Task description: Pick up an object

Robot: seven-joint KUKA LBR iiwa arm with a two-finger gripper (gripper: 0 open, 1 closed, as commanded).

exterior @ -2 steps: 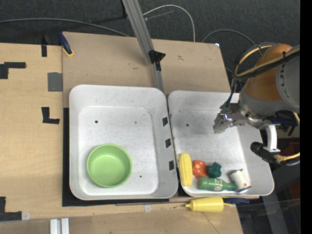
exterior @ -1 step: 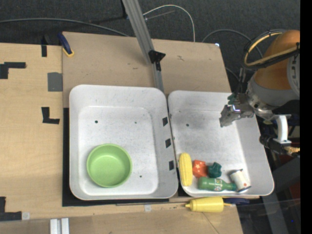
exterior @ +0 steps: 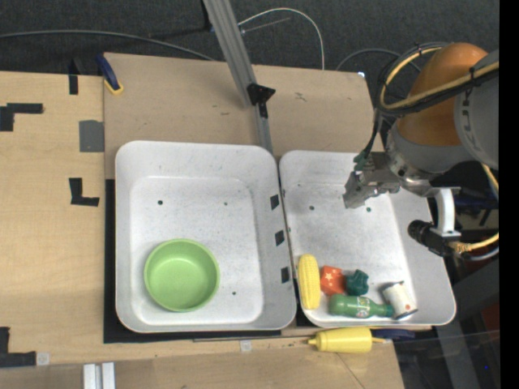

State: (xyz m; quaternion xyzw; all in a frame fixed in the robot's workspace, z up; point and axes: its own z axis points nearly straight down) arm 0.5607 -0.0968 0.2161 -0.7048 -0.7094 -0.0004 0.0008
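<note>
While the left bin holds a green bowl, I cannot tell the jaws' state.

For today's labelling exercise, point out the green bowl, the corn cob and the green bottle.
green bowl [exterior: 182, 275], camera view, inner floor.
corn cob [exterior: 308, 281], camera view, mid-length.
green bottle [exterior: 355, 305], camera view, body.

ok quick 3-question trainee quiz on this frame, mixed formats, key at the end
1. True or false: the green bowl sits in the same bin as the yellow corn.
2. Which lies outside both bins, on the bench at the near edge? A) green bottle B) yellow mustard bottle C) orange toy
3. Fill in: the gripper is above the ____ bin, over its far end, away from the cluster of toys.

Key: 1 false; 2 B; 3 right
</note>
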